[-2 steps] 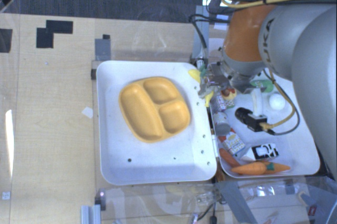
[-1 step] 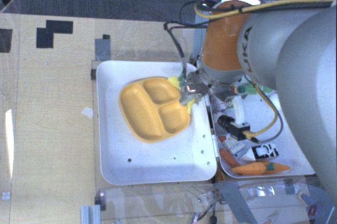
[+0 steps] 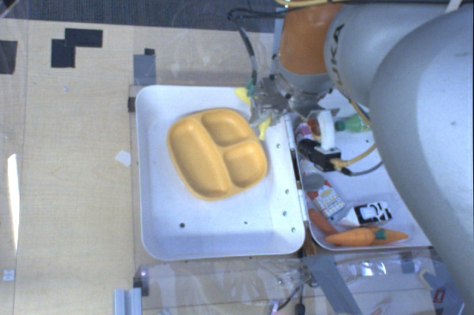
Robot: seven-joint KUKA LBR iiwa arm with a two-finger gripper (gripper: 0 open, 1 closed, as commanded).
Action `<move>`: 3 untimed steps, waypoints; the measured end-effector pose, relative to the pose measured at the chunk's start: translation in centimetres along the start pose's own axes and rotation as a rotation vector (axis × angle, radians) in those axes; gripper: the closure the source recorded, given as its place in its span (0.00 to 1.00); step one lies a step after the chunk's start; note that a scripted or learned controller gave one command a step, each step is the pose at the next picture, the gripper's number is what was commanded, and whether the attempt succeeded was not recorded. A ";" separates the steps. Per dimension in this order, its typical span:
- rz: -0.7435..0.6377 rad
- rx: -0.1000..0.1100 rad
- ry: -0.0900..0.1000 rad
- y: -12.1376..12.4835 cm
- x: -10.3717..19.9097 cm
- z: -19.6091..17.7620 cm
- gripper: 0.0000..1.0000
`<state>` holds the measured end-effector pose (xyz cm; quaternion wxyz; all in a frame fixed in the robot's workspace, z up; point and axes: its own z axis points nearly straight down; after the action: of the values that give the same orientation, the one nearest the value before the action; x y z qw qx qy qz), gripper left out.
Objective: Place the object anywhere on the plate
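A yellow plate (image 3: 215,154) with three compartments lies in the left white bin (image 3: 222,236), towards its back. My gripper (image 3: 261,112) hangs just past the plate's back right rim, close to the wall between the two bins. A small yellow object (image 3: 243,93) sits between its fingers. One end sticks out at the upper left and the other end shows below, near the plate's edge. The grey arm and its orange band hide most of the gripper's body.
The right bin (image 3: 415,236) holds a carrot (image 3: 363,236), a black and white item (image 3: 372,213), a small packet (image 3: 331,201), a green bottle (image 3: 352,124) and a red and white item (image 3: 325,125). The arm covers most of that bin. Bare white floor lies in front of the plate.
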<state>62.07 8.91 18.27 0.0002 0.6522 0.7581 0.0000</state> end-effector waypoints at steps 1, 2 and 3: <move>-0.300 -0.003 -0.001 0.7 -2.6 -1.4 1.00; -0.299 -0.001 0.001 -1.7 4.2 -0.8 1.00; -0.298 -0.001 0.001 -1.7 4.1 -0.8 0.00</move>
<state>59.74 12.76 19.04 0.0004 0.5324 0.8465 0.0006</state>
